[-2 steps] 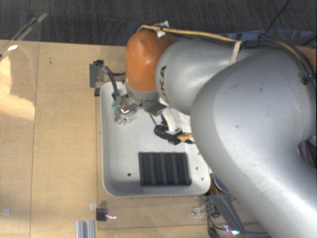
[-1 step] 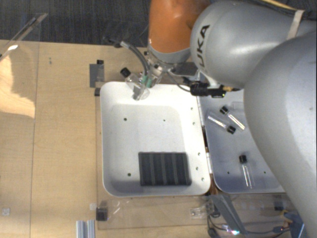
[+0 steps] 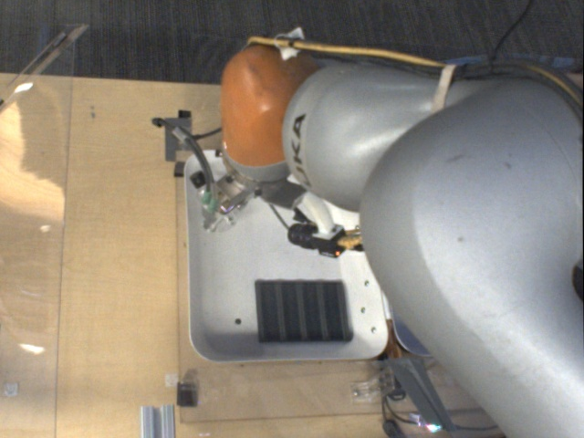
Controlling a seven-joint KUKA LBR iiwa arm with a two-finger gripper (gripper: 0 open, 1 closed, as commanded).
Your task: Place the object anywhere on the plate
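Note:
My gripper (image 3: 215,204) hangs low over the far left corner of the white bin (image 3: 212,336), close to the bin's left wall. It shows as a small cluster of metal and dark parts below the orange wrist band (image 3: 255,108). I see nothing clearly held in it. A dark ribbed rectangular slab (image 3: 302,310) lies flat on the bin floor near the front edge. A small black piece with an orange-red tip (image 3: 317,238) sits just under the arm in mid-bin; I cannot tell whether it lies loose or belongs to the arm.
The grey arm (image 3: 456,208) covers the right half of the view and whatever lies beneath it. Bare wooden bench (image 3: 91,245) spreads to the left of the bin. A black bracket (image 3: 176,135) stands at the bin's far left corner.

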